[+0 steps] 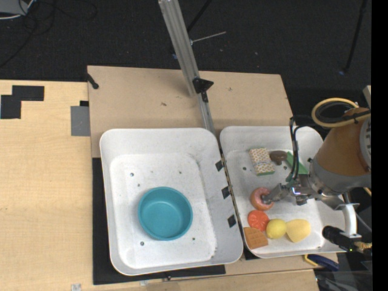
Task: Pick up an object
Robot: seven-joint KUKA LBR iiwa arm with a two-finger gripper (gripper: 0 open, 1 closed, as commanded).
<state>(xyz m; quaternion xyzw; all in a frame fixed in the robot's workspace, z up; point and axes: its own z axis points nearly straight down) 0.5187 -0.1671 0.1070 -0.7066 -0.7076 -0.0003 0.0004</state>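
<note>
Currently your hand (280, 194) sits low in the right bin (237, 139), just beside the pink ring (262, 198); its opening cannot be told. Centre over the ring before closing, clear of the tomato (258, 219).

Teal bowl (165, 213) in left bin (115, 144), pincer (280, 194) beside pink ring (261, 199)

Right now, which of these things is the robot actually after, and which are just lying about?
Part of the job:
hand
pink ring
checkered block
red ball
yellow ball
pale yellow lump
orange block

Just lying about:
blue bowl
metal rail
</note>
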